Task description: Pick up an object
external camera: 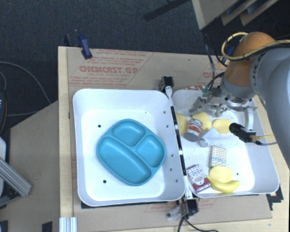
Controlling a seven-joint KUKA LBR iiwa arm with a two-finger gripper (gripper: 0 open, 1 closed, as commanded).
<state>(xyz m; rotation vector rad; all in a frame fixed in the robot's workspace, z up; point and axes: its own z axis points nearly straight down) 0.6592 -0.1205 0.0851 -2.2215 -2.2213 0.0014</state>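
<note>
My arm (275,70) reaches into the right bin (264,177) at its far end; whether my gripper (213,102) is apart or together I cannot tell. The left bin (88,106) holds a blue divided plate (130,151), probably stiff, slick and too broad. The small can (194,128) just near of my gripper looks light and rigid; I would take it across its round sides

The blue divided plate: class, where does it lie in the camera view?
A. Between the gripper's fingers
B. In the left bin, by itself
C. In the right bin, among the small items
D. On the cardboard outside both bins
B. The blue divided plate lies flat on the floor of the left bin, while the small items sit in the right bin.
</note>
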